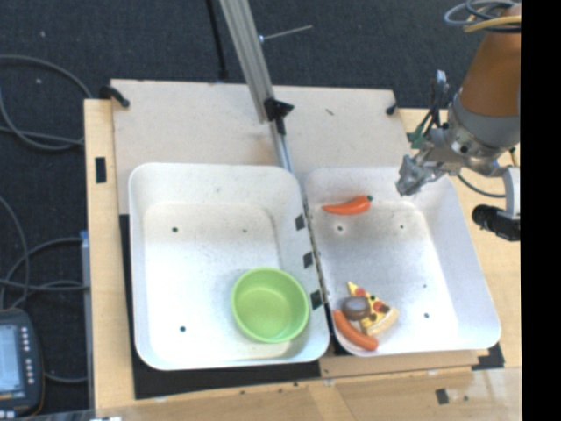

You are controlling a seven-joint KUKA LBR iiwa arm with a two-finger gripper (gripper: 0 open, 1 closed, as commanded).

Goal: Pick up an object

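A pale surface stands on dark carpet, cables trailing at the left, and carries two shallow white bins side by side. The left bin holds a green bowl near its front right corner. The right bin holds an orange pepper lying near its back wall, and at the front left corner a small heap of toy food: a sausage, a pizza slice and a brownish piece, touching one another. A slanted metal rail runs down from the top to the seam between the bins.

The step in hand looks like the approach: nothing has been lifted, and the gripper hangs over the back right corner of the right bin. It appears to carry nothing; whether the fingers are spread or closed cannot be told from this angle.

The nearest candidate is the pepper, which lies to the gripper's left, near but apart from it. Taking it would call for a short move leftward along the back wall, a descent, and fingers set across the pepper's narrow width. The wall close behind may crowd one finger. The heap at the front is well apart and cluttered, so likely harder.

The arm enters from the right, its orange band above the grey wrist, which tilts down and leftward into the bin's corner.
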